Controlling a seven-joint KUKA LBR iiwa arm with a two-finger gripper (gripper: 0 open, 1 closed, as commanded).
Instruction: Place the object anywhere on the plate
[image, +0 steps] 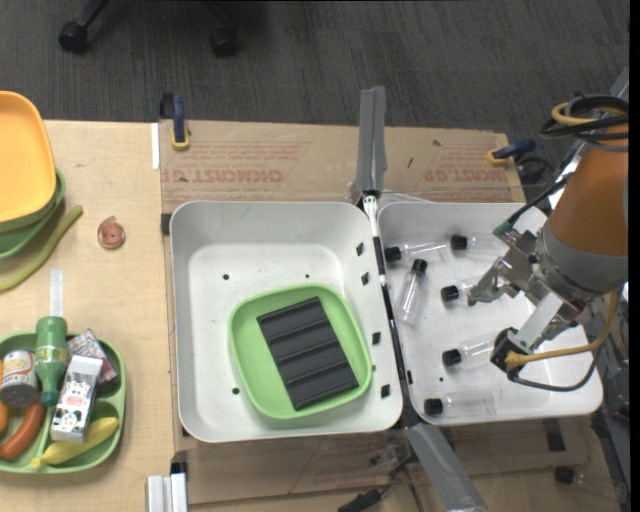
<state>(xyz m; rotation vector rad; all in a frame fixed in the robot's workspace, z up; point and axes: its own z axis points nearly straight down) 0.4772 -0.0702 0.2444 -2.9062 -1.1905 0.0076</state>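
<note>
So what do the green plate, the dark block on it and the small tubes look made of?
Plate: matte green plastic, probably; even colour, rounded moulded rim. Block: dark grey, ridged, dull; rubber or plastic, can't tell. Tubes: clear plastic or glass with black caps; the bin shows through them.

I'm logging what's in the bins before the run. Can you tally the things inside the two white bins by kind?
Green plate: 1
Dark ribbed block, lying on the plate: 1
Clear vials with black caps, loose in the right bin: 6, as far as the caps can be told apart
Total: 8
</note>
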